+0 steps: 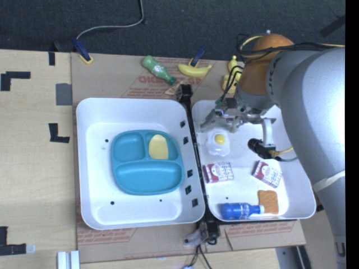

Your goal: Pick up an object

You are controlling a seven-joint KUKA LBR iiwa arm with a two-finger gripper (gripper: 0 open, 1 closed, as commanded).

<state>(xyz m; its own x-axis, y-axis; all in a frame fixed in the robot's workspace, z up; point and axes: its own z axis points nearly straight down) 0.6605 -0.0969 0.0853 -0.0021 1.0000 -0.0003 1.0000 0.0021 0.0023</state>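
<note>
Dark carpet ran behind the tabletop (33,150), a pale wood surface carrying two white bins side by side. Camera view, from above at a slant: grey arm came in from the right, its orange band above the wrist, and the claw (229,118) hung low over the back part of the right bin (297,198). Whether the claw was open or closed could not be told; its tips were lost in the wrist hardware. Nothing showed gripped.

Just in front of the claw lay a clear packet with a yellow spot (217,142). Further in front: a small red-and-white carton (219,172), a second red-and-white carton (267,174) off to the arm's side, an orange cracker-like piece (268,202), and a blue bottle (238,210) on its side at the bin's near wall.

Left bin (90,206), across the divider from the claw, held a blue divided tray (143,172) with a yellow item (158,147) in one rear compartment.

Behind the bins, on cardboard: a green bottle (158,69) and a banana (194,69).
</note>
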